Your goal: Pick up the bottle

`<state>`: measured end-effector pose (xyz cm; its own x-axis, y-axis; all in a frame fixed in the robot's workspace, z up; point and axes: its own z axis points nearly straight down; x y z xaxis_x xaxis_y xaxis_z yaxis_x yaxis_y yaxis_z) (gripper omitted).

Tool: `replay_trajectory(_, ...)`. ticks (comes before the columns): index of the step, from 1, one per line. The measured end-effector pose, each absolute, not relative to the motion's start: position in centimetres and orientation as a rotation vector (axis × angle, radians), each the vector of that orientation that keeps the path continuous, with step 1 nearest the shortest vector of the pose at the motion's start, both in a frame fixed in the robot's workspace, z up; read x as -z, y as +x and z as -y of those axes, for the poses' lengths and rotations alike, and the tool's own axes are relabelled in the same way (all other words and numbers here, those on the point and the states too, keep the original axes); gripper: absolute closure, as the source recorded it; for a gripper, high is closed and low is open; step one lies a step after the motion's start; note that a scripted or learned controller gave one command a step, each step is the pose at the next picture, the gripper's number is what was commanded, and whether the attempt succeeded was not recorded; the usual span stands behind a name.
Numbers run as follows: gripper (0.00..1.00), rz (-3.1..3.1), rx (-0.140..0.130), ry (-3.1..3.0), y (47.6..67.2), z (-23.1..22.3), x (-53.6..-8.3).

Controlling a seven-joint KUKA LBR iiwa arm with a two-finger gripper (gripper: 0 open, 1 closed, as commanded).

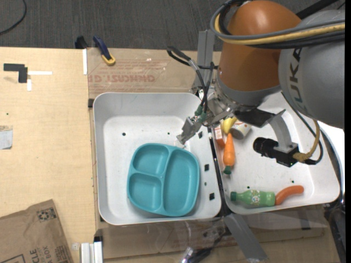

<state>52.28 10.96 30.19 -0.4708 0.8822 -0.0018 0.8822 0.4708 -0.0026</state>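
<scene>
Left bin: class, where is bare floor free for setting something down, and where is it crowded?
Free: left bin floor behind the teal plate, toward the back wall, and the strip along its left wall. Crowded: the back right corner, under the gripper.

Two white bins sit side by side on the bench (44, 125). The left bin (109, 119) holds a teal divided plate (163, 179) in the lower middle of the frame. The claw (192, 129) hangs over this bin's upper right corner, near the wall between the bins, with nothing seen between its fingers. In the right bin (323, 185), the green bottle (253, 198) lies on its side at the lower edge, an orange carrot (228, 151) further up.
</scene>
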Motion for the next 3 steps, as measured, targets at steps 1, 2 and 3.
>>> replay_trajectory(1,0.00,-2.833,0.003,1.356,50.5,-15.9,-36.0)
replay_trajectory(2,0.00,-2.886,0.005,1.247,47.7,-17.9,-16.1)
replay_trajectory(3,0.00,-2.831,0.002,1.362,47.8,-11.6,-19.3)
